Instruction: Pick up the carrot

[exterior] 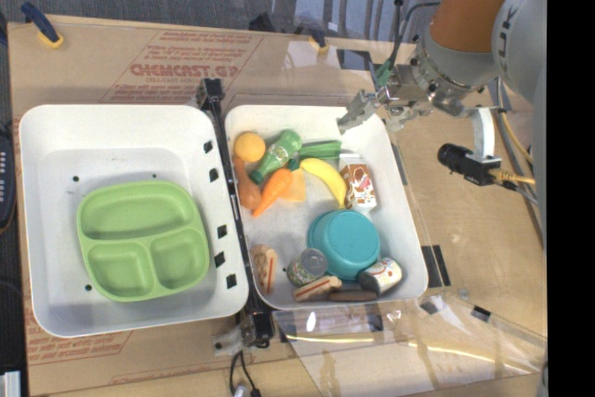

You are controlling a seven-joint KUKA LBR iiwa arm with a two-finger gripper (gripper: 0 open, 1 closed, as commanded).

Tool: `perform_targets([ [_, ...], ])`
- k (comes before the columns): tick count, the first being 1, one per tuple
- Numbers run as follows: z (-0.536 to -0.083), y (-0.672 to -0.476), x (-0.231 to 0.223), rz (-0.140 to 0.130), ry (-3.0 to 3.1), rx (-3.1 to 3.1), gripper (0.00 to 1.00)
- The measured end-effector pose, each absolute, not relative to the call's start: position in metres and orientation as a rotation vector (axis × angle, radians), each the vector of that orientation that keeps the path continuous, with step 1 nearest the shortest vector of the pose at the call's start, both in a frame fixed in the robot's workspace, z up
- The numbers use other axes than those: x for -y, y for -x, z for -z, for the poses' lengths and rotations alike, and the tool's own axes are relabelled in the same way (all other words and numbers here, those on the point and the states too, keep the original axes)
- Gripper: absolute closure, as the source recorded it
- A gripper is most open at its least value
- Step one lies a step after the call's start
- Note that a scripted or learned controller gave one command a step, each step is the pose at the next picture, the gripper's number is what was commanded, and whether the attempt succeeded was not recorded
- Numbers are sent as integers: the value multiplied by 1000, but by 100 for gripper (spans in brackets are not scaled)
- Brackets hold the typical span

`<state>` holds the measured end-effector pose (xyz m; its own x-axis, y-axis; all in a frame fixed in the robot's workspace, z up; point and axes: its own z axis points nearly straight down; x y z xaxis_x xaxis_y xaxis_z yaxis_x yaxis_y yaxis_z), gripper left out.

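Camera view: the carrot [273, 191] lies in the right bin [402, 200], toward its far left, touching a green bottle [277, 155] and beside a banana [327, 178]. Gripper [358, 112] hovers over the bin's far right rim, well apart from the carrot; whether it is open cannot be told.

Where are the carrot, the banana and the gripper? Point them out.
carrot [272, 191], camera view, middle of its orange body.
banana [326, 177], camera view, middle of its curve.
gripper [357, 113], camera view, at its fingertips.
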<state>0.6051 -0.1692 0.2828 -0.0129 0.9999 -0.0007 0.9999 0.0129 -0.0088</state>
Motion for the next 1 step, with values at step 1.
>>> perform_targets([
  [1, -97, -564, 135, -11, 1663, 2646, 0],
])
